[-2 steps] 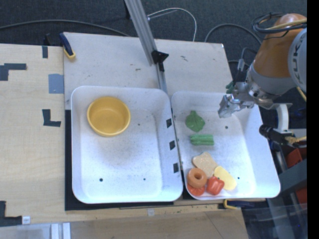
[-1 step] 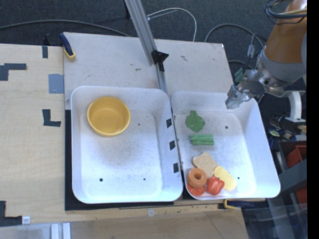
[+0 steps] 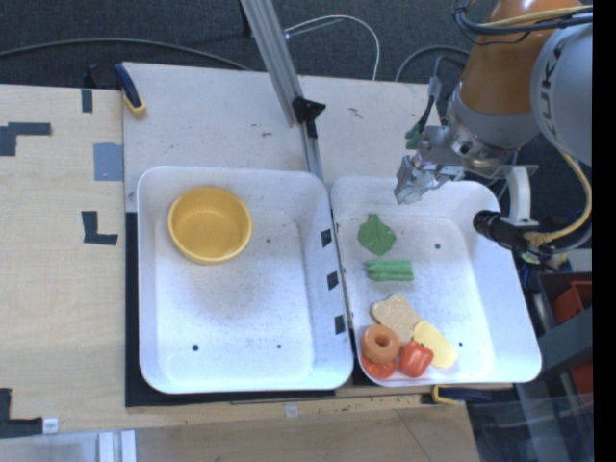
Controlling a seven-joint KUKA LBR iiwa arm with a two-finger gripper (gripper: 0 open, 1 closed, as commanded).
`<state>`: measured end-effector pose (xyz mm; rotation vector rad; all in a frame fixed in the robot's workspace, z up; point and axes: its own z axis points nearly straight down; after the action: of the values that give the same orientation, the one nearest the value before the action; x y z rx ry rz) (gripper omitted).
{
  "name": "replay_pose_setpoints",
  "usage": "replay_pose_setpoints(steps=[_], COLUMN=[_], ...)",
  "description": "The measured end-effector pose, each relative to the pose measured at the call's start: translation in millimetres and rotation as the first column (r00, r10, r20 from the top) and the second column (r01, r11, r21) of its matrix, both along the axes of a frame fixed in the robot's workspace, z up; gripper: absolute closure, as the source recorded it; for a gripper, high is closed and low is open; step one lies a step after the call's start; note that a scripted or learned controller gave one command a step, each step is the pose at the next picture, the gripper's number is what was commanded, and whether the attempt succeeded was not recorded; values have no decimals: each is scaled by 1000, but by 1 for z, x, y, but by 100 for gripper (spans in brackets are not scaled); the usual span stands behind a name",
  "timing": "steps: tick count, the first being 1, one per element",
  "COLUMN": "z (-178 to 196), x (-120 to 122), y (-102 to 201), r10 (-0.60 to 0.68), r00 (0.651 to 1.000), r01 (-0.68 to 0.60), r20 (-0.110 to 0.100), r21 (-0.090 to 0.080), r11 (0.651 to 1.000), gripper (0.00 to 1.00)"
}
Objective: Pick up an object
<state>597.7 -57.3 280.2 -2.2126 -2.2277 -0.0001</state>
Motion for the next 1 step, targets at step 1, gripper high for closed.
replay_pose_setpoints(steps=[1], z=[-19], x=[6], y=[60], r10=[0], r00=[1000], r01=[0], r20=[-2], r21=[0], r11=[1000], gripper=[100])
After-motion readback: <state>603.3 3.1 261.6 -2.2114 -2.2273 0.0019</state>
